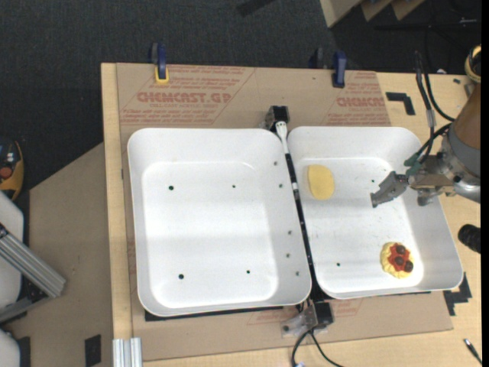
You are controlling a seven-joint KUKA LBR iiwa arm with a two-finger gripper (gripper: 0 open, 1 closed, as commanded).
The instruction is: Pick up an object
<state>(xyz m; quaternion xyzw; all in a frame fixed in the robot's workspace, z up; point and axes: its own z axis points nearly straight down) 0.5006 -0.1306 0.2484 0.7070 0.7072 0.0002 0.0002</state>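
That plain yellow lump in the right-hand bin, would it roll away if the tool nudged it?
The yellow lump looks rounded and smooth, so it may slide or roll on the slick white bin. It seems small and probably light. How soft it is cannot be told.

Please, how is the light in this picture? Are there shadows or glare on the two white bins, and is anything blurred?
Camera view: the left bin has a bright band across its lower floor and a greyer upper part; the right bin is lit evenly, without strong glare; the gripper looks slightly soft; the yellow object and the red-topped object are sharp enough to tell apart.
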